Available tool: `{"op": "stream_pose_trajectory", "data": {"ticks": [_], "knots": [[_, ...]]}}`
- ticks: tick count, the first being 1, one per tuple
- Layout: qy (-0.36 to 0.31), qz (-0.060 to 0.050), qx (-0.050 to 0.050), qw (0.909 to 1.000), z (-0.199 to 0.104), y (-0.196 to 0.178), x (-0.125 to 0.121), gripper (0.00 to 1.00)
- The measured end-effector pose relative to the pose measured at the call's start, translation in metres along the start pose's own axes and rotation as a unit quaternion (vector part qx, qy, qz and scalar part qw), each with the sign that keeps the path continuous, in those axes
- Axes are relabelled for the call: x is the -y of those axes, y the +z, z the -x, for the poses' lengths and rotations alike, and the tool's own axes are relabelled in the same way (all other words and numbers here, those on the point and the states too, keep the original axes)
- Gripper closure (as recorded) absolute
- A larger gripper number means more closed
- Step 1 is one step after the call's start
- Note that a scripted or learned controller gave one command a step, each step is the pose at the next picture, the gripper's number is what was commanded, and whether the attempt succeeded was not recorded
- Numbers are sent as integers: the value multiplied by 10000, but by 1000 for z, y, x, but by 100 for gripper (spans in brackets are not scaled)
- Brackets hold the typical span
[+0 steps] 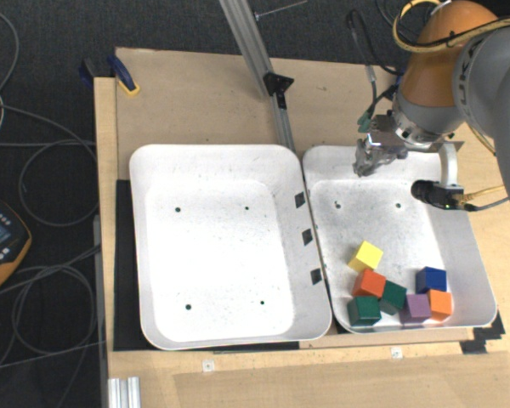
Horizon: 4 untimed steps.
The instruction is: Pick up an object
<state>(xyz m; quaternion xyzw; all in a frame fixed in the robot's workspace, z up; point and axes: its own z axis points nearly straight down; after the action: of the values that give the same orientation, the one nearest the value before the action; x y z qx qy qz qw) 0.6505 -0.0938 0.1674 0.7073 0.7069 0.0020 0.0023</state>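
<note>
Blocks clustered near corner, yellow block turned diagonal

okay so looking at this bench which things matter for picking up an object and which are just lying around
For the job:
gripper
yellow block
red block
green blocks
purple block
blue block
orange block
right bin

Lying about:
left bin
blue clamp
floor cables

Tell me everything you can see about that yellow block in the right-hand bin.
The yellow block is a small cube, plain and matte, perhaps painted wood or foam. It lies on the floor of the right bin, turned so its corners point like a diamond. It sits at the top of a cluster of colored cubes, its lower corner touching or nearly touching the orange cube. The hand hangs over the bin's far end, well away from it.
</note>
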Motion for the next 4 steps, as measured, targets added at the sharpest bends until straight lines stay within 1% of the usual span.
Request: {"op": "stream_pose_trajectory", "data": {"ticks": [1, 2, 3, 4], "knots": [[-14, 10, 0, 10000, -8, -50, -8, 100], [-10, -9, 0, 10000, -8, -62, -9, 100], [-38, -35, -20, 10000, -68, -74, 4, 100], [-34, -46, -18, 10000, -120, -64, 13, 100]]}}
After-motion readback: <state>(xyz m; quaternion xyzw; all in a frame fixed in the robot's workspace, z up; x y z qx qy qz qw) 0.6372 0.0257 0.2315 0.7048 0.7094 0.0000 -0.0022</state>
